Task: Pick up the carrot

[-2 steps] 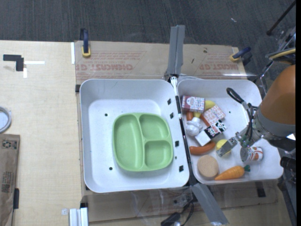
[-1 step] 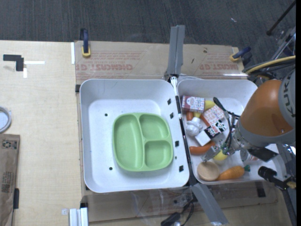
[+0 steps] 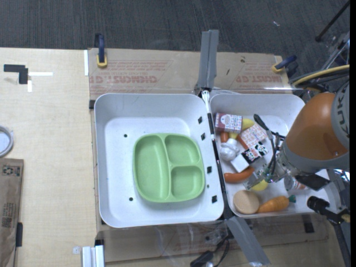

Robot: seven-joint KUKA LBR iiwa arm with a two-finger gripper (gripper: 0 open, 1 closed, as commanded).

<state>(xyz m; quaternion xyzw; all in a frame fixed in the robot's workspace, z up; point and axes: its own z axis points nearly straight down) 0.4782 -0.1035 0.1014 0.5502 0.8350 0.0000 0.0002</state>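
The carrot (image 3: 273, 205), orange with a small green tip at its right end, lies near the front wall of the right bin (image 3: 289, 100). It rests just right of a round tan piece (image 3: 246, 202). My gripper (image 3: 267, 175) hangs low over the middle of the right bin, a little behind and to the left of the carrot and apart from it. A yellow piece (image 3: 258, 186) sits directly beneath the gripper. The grey arm with its orange band (image 3: 320, 129) covers the bin's right side.
An orange-red sausage-like item (image 3: 239, 176), small cartons (image 3: 229, 122) (image 3: 255, 142) and a white lump (image 3: 228, 151) crowd the right bin's left half. The left bin (image 3: 111, 149) holds a green divided plate (image 3: 168, 167). A metal divider (image 3: 208, 60) stands between the bins.
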